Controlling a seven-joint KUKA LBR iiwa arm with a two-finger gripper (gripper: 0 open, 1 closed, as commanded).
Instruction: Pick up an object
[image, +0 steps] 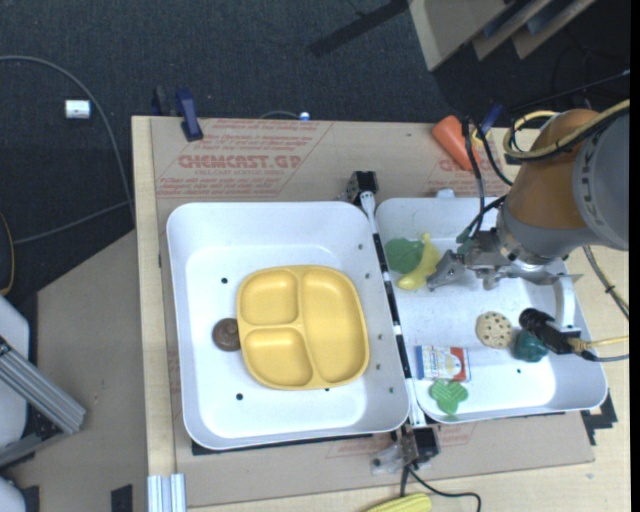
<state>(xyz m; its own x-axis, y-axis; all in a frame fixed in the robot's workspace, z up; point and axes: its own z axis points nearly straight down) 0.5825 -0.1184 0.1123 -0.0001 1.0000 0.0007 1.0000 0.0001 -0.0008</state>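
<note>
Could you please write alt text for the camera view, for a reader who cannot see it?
A grey and orange robot arm reaches from the right over the right white bin, its gripper low beside a banana and a green toy. That bin also holds a cookie, a small packet and other toys. The left bin holds a yellow divided plate.

Right bin (560, 385) — green toy (404, 253) touching banana (424, 264); cookie (492, 327), teal piece (529, 347), packet (441, 361), green leaf (447, 396) below.
</note>
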